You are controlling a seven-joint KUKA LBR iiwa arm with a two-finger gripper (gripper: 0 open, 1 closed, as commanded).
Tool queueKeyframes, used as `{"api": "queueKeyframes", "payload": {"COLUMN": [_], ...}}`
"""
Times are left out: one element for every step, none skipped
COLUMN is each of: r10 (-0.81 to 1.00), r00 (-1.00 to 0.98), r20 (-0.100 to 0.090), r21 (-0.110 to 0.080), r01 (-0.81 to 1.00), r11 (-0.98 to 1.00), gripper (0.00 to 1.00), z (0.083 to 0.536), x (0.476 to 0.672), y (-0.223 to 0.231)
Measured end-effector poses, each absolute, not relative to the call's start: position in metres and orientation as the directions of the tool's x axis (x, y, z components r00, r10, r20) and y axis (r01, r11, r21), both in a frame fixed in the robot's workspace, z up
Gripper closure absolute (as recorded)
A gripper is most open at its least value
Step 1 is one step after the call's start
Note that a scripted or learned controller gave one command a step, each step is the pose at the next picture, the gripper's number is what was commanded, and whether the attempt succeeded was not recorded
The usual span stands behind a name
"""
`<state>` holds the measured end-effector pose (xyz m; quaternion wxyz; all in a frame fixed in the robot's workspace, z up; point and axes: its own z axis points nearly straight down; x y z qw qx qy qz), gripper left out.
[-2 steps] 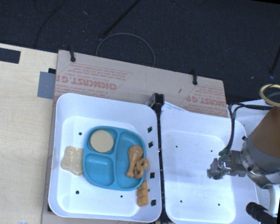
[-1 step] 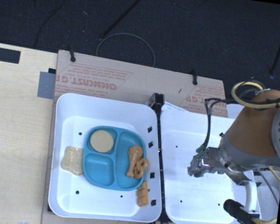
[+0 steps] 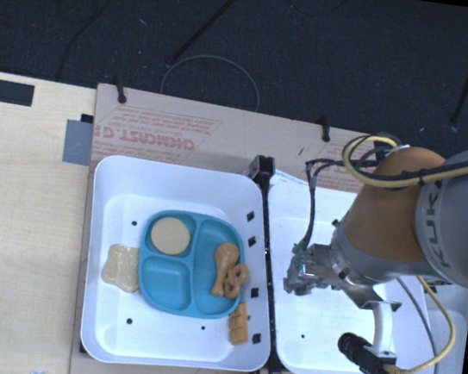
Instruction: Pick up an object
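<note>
The setting is a robotics laboratory test cell. Evidence: a grey industrial arm with an orange band [image 3: 404, 216] reaches in from the right over two shallow white plastic bins [image 3: 109, 207] set side by side on a printed brown cardboard sheet [image 3: 172, 133]. The sheet rests on a pale wooden bench [image 3: 9, 235]. Loose black cables [image 3: 207, 73] lie on dark carpet [image 3: 324, 47] at the far side. Yellow and black cabling [image 3: 366, 149] runs along the arm.
</note>
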<state>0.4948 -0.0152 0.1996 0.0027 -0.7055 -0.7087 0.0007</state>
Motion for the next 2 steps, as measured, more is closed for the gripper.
{"api": "queueKeyframes", "payload": {"r10": [1.000, 1.000], "r00": [-0.005, -0.004], "r20": [0.002, 0.001], "r21": [-0.003, -0.003], "r01": [1.000, 1.000], "r11": [0.005, 0.004], "gripper": [1.00, 1.00], "z": [0.218, 0.231], "x": [0.500, 0.504], "y": [0.035, 0.085]}}
